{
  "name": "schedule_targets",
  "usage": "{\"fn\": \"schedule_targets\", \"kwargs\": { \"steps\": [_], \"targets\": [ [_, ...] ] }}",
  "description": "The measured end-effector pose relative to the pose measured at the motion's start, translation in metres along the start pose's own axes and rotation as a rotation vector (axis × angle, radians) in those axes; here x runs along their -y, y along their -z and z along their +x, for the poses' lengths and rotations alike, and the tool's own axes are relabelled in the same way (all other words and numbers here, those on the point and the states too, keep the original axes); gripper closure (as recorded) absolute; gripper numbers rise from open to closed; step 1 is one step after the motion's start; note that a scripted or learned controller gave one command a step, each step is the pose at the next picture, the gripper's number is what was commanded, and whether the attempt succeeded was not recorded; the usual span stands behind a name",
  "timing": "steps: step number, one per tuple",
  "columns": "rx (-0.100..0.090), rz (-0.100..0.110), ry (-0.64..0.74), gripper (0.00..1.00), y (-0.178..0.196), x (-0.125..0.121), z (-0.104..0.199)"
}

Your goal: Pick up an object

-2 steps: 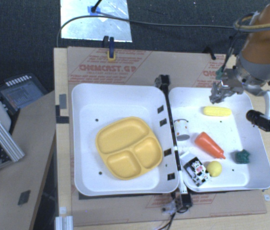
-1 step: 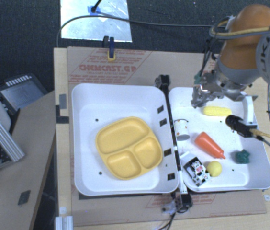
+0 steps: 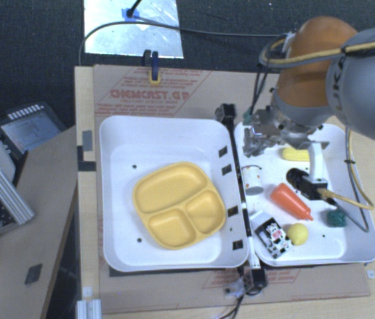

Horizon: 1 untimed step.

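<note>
The grey arm (image 3: pixel 360 78) leans in over the right bin (image 3: pixel 357 248), so I judge the reach to be the step in hand, with nothing lifted yet. The left bin (image 3: pixel 118 178) carries a yellow divided tray (image 3: pixel 177 205). The likely picks lie in the right bin: an orange cone (image 3: pixel 291 201) near its middle, a black-and-white block (image 3: pixel 272 236) at the near left corner, a yellow piece (image 3: pixel 295 154) towards the far wall, a white cup (image 3: pixel 250 179) beside the divider, a yellow ball (image 3: pixel 298 233) just beside the block, and a small teal lump (image 3: pixel 336 216) near the right wall. The tool (image 3: pixel 254 139) hangs over that bin's far left corner, between the yellow piece and the white cup (nothing is seen in its grip). Whether it is open or closed I cannot tell. The next move probably calls for centring over one item and descending.
</note>
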<state>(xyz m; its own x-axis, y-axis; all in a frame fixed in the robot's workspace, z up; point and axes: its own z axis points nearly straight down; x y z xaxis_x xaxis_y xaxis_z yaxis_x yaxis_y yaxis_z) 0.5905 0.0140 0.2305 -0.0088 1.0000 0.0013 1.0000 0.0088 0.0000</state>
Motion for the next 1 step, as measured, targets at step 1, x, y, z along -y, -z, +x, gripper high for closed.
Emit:
{"fn": "schedule_targets", "kwargs": {
  "steps": [1],
  "targets": [
    [-0.001,-0.001,0.001,1.00,-0.0061,0.0047,0.0492]
  ]
}}
